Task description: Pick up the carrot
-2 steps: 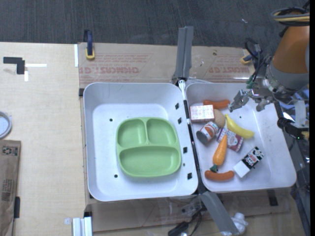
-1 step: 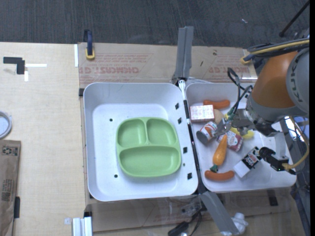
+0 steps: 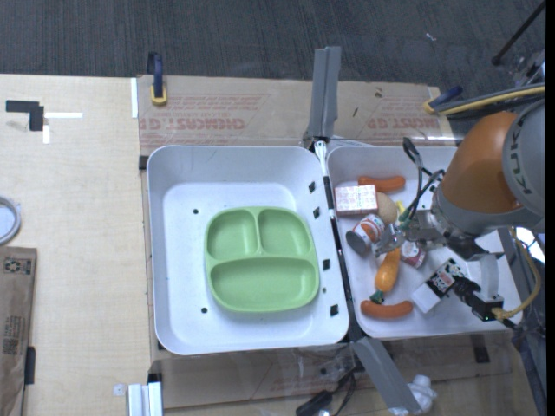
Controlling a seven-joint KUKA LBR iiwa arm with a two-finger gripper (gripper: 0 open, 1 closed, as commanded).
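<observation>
The two-finger gripper [image 3: 401,241] is hovering over the small orange carrot [image 3: 388,270] in the right white bin [image 3: 468,323]. Its jaw state — I cannot tell.

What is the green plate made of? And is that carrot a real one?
The green plate looks like moulded plastic: one even matte colour, rounded dividers, three compartments. The carrot, in the right bin, is probably a plastic toy: smooth, bright orange, no leaves or dirt. I can't be sure from this far. The left bin looks like white plastic too.
</observation>
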